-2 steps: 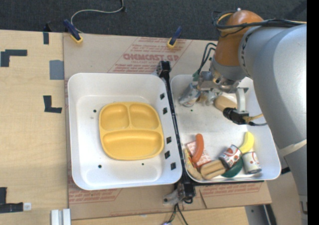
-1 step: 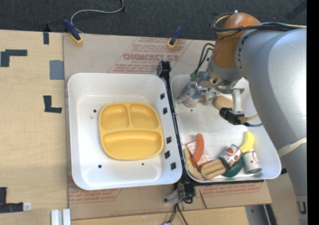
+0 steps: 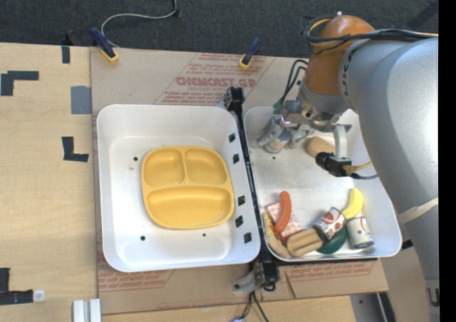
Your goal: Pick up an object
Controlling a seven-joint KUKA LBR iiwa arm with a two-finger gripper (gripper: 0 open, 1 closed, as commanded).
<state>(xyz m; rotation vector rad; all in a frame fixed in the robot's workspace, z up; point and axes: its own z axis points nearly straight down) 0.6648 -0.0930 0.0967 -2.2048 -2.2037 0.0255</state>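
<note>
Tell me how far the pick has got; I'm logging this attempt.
Done: the gripper is down in the right bin, near its far left corner. In hand: nothing that I can see between its fingers. Left: a grasp and lift. The banana, hot dog and small cans lie at the near end; the yellow divided plate sits in the left bin.

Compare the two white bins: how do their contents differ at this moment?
The left bin holds one thing, a yellow divided plate lying flat near its middle. The right bin holds several small items crowded at its near edge, among them a banana and a hot dog; the gripper is over its far end. Both bins are shallow and white.
</note>
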